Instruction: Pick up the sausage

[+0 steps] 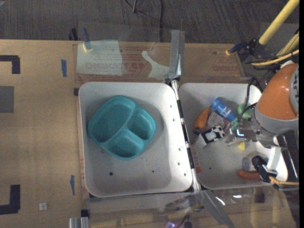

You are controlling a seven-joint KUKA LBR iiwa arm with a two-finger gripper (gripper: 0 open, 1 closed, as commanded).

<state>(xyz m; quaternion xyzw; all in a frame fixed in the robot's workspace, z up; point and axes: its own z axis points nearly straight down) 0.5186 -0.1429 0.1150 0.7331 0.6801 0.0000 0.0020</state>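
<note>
Camera view looks down on two shallow white bins with rounded corners on a tan bench. The left bin point(95, 175) holds a smooth teal plate point(122, 126), rounded and split into three compartments. The right bin point(209, 177) holds a small clutter: a blue can point(222, 109) lying tilted, an orange piece point(201, 118) beside it, a black-and-white patterned toy point(213, 134), and something green point(244, 110) near the arm. The sausage point(249, 175), a slim reddish-orange cylinder, lies near the bin's front edge. The gripper point(241, 137) hangs above the bin's middle, apart from the sausage; whether its fingers are apart or together cannot be told.
</note>
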